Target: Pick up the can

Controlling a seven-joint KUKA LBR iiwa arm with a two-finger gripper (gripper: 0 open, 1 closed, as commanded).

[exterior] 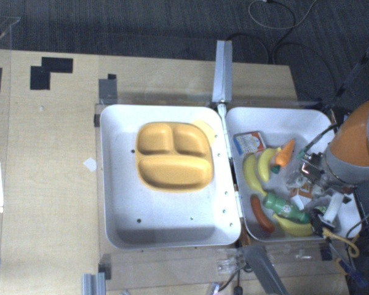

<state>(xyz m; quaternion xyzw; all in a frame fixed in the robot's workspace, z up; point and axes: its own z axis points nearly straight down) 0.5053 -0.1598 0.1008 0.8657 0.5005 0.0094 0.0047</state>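
Note:
My gripper (306, 176) hangs low over the right side of the right bin (277, 120), below the arm's orange band (358, 141). Under and beside it lies a small silvery and orange-brown thing (300, 190). It may be the can, but the gripper hides most of it and I cannot tell for sure. Nothing is visibly lifted off the bin floor.
The right bin also holds a white and blue carton (248, 142), a yellow banana (256, 168), an orange carrot (285, 153), a green bottle (283, 206), a red sausage (262, 213) and a second banana (294, 227). A yellow divided tray (174, 155) lies in the left bin (120, 183).

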